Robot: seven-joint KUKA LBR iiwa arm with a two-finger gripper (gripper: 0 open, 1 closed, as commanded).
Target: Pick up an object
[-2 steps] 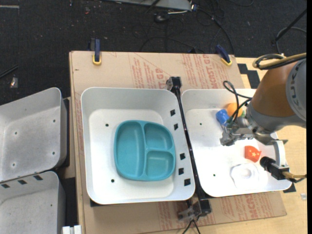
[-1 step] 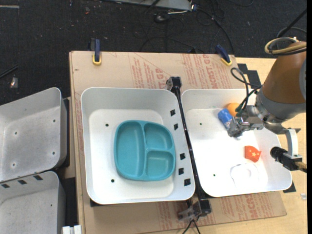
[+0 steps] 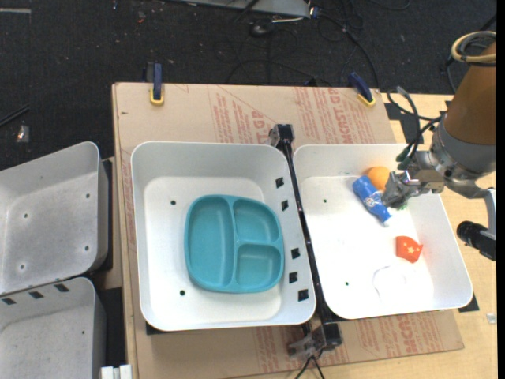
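Observation:
In the right bin (image 3: 442, 290) lie a blue cylinder-shaped object (image 3: 368, 198), an orange ball (image 3: 378, 176) just behind it, and a small red-orange object (image 3: 408, 248) nearer the front. My gripper (image 3: 397, 193) hangs low at the bin's right rear, right beside the blue object's right end and the ball. Something green shows at its tip, partly hidden. Its fingers are too small and dark to read.
The left bin (image 3: 150, 212) holds a teal divided plate (image 3: 234, 243). Black clips line the seam between the bins. Two more white trays (image 3: 47, 212) lie off the board at the left. Clamps and cables sit at the board's far edge.

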